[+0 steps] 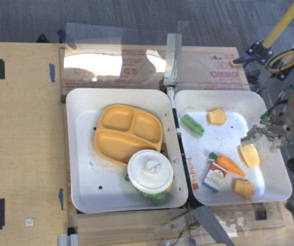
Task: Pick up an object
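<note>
Two white bins (80, 152) (275, 188), one divided plate (121, 129), one lidded cup (150, 172), six toy foods (218, 117) (192, 124) (249, 155) (230, 164) (214, 178) (244, 188)

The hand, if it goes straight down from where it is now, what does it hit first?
Probably the pale yellow wedge in the right bin, which lies just below the hand. Depth is hard to judge from this slanted view.

1. The left bin (80, 152) is crowded: an orange divided plate (128, 132) takes its middle, and a white lidded cup (150, 172) stands at the plate's near edge, close to the front wall.
2. Bare floor in this bin lies along its left side and in its front-left corner.
3. In the right bin (277, 186), a green piece (192, 125) and a yellow piece (216, 117) lie near the back.
4. A carrot (230, 165), a small carton (214, 178) and another yellow piece (244, 188) are grouped at the front, leaving little room between them.
5. The gripper (264, 137) hangs over the right wall, just above a pale yellow slice (249, 156), perhaps touching it.
6. The bin's centre and back-right corner look free.
</note>
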{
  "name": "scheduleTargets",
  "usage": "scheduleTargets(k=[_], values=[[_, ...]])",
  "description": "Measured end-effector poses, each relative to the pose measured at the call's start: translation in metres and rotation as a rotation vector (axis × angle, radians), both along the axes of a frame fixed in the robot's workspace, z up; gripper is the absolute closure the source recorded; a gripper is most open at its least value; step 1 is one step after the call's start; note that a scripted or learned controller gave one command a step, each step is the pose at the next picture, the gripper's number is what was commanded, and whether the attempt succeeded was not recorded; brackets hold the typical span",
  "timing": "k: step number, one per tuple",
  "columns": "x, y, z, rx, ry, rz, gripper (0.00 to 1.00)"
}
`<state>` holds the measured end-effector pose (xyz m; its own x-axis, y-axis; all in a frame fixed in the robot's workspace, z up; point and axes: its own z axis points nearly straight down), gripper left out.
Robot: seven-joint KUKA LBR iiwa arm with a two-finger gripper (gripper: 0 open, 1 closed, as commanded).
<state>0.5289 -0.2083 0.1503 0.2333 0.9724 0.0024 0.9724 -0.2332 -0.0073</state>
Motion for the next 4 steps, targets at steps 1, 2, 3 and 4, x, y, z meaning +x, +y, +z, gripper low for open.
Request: scheduleTargets(k=[1,2,3,4], values=[[-0.016,0.062,-0.063,-0.005,-0.012,0.249,0.0],[-0.019,0.042,-0.041,-0.004,-0.009,0.274,0.0],[-0.025,-0.001,-0.002,-0.005,-0.008,0.166,0.0],[-0.02,0.087,0.003,0.001,-0.005,0.352,0.0]])
